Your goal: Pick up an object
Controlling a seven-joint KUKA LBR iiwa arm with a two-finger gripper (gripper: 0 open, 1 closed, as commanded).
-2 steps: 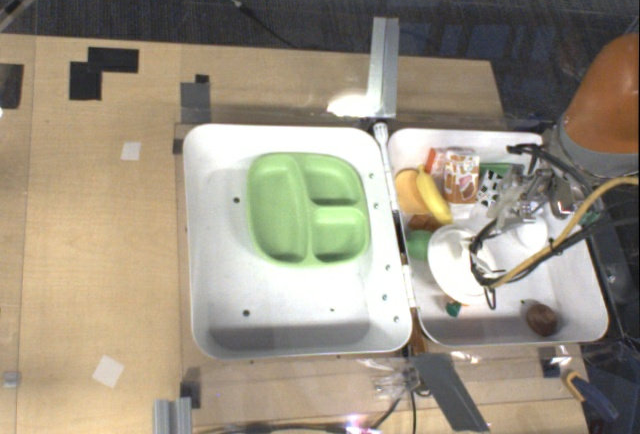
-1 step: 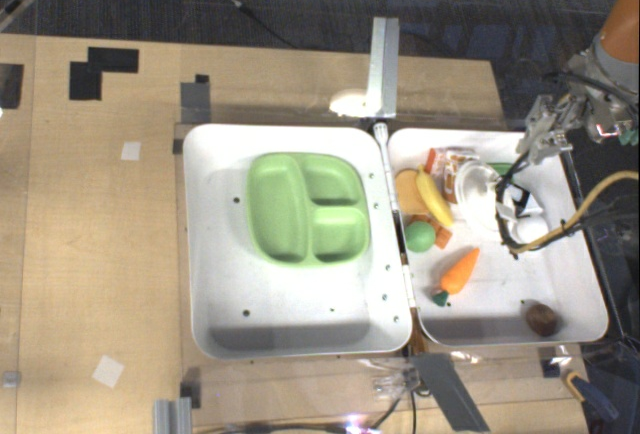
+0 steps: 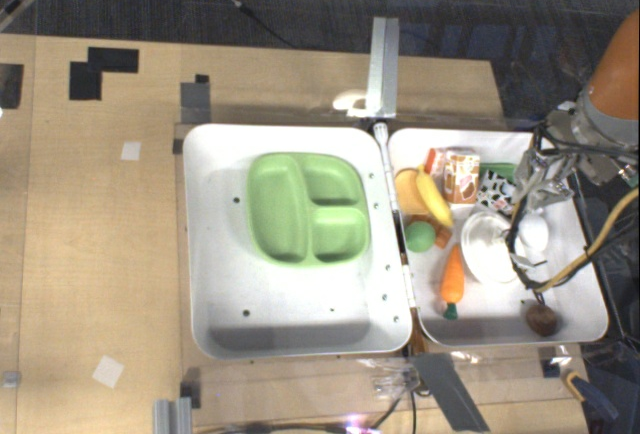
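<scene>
1. The grey arm with its orange band [image 3: 618, 82] reaches in from the right and hangs its two-finger gripper [image 3: 532, 190] over the back right part of the right-hand shallow white bin [image 3: 596, 314].
2. I cannot tell how the tool is set: dark metalwork and looping cables [image 3: 560, 267] crowd the tip, and nothing can be made out as held there.
3. The step in hand looks like the approach, with no object lifted yet (a judgement from how the items all lie in the bin).
4. Candidates lie close by: a small white rounded object [image 3: 535, 234] just below the tool, a clear round plastic cup [image 3: 487, 244] to its left, and a black-and-white patterned item [image 3: 495, 190] beside the tool.
5. Further left sit a yellow plastic banana [image 3: 426, 197], a small orange-and-white carton [image 3: 460, 175], a green ball [image 3: 420, 236] and an orange toy carrot [image 3: 453, 279]; a dark brown lump [image 3: 542, 319] rests near the front right corner.
6. The left-hand white bin [image 3: 215, 302] carries a green divided plastic tray [image 3: 305, 207].
7. The next move calls for settling on one item, most likely the white one beneath, and descending squarely over it, clear of the cup.
</scene>
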